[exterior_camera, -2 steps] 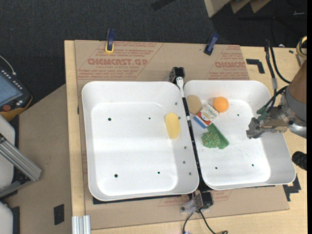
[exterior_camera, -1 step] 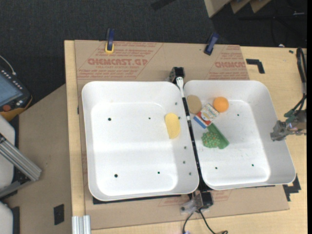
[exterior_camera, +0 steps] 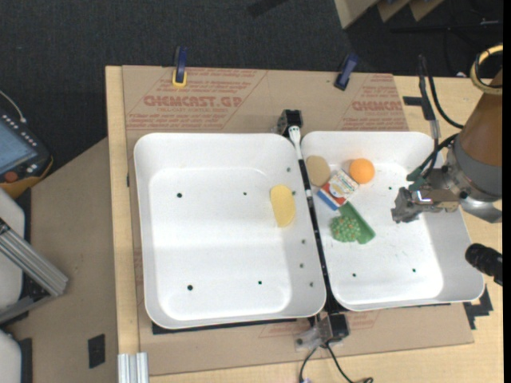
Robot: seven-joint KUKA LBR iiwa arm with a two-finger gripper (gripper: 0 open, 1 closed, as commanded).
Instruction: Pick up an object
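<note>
Over the right bin (exterior_camera: 447, 290), the claw (exterior_camera: 406, 207) hangs to the right of the toys; whether it is spread or pressed together cannot be told. An orange ball (exterior_camera: 362, 171), a tan lump (exterior_camera: 318, 170), a small packet (exterior_camera: 338, 187) and a green clump (exterior_camera: 351, 227) lie at the bin's left side. A yellow piece (exterior_camera: 283, 205) lies in the left bin (exterior_camera: 160, 238).
</note>
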